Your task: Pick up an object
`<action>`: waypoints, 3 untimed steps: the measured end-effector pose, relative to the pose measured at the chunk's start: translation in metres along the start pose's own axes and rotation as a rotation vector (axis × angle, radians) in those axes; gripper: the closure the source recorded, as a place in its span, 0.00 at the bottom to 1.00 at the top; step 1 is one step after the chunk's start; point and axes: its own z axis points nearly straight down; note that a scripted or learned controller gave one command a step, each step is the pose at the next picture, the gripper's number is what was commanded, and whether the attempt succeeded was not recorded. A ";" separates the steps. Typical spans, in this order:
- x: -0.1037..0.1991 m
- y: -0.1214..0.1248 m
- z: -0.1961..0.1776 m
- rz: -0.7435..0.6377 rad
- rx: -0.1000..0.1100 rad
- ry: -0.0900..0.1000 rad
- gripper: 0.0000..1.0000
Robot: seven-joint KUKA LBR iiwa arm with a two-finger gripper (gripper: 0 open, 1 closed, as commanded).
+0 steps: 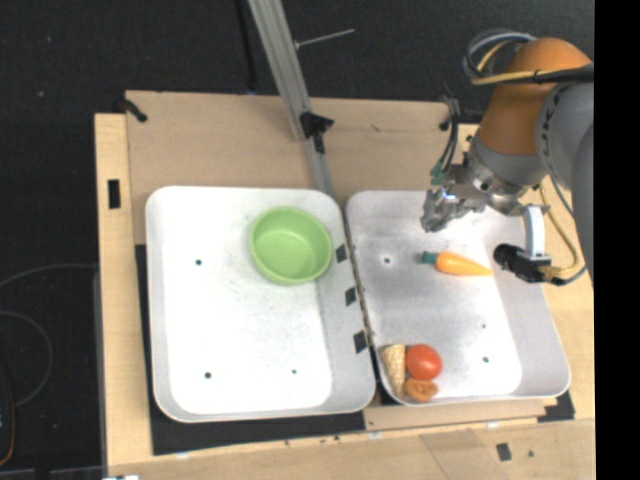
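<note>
Carrot [461,263] lies in the right bin [520,368], well beyond the tomato [424,360] and cone [394,364] at the near edge. Gripper [436,218] hangs just past it, apart; fingers' state unclear. Green bowl [291,245] sits in the left bin [200,368].

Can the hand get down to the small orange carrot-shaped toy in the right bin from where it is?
Probably yes. The hand hangs just above and left of the small orange carrot-shaped toy, which lies alone on bare bin floor; the red tomato toy sits far off near the front edge.
</note>
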 end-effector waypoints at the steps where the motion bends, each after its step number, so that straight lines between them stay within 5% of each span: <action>1: -0.011 -0.001 -0.056 -0.001 -0.001 -0.001 1.00; 2: -0.013 0.001 -0.111 -0.005 -0.001 -0.001 1.00; 3: 0.033 -0.004 -0.093 -0.008 0.007 0.002 1.00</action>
